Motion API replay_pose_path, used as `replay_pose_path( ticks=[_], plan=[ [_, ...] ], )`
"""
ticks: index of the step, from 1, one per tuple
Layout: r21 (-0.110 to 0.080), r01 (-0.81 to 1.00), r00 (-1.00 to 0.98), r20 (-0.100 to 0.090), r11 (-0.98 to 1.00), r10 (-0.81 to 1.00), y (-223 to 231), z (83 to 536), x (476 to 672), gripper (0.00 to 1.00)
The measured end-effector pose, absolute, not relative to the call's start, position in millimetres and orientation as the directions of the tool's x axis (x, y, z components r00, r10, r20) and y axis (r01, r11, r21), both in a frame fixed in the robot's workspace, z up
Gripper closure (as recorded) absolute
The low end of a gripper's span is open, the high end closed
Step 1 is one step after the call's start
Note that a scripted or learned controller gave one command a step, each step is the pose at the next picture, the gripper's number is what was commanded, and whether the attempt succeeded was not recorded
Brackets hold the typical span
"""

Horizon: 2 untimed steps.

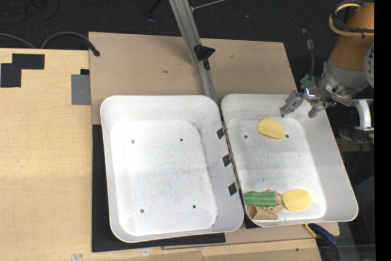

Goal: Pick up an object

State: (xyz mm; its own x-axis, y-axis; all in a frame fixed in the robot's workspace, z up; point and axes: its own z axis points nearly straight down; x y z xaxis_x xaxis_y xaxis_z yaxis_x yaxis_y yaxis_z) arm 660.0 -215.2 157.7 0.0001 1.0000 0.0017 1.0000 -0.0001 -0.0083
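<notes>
My gripper [303, 106] hangs over the far right corner of the right bin [330, 156], its two fingers spread open with nothing between them. A yellow rounded object [270, 129] lies in the bin's far part, a little left of and below the gripper. Near the front edge of the same bin lie a green object [261, 198], a tan object [266, 211] and a second yellow piece [296, 199], close together.
The left bin [116, 131] sits beside the right one, with black clips [226, 159] along their shared rim. A slanted metal rail [186, 24] rises behind the bins. The wooden bench [43, 131] extends to the left.
</notes>
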Motion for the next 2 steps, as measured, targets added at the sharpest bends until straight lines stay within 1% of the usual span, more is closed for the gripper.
replay_pose_path(
  ticks=[1, 2],
  plan=[
    [-0.007, 1.000, -0.003, 0.001, 0.003, 1.000, -218, 111, 664.5, 0.00],
    [-0.002, 1.000, -0.006, 0.000, 0.006, 1.000, -218, 125, 666.1, 1.00]
  ],
)
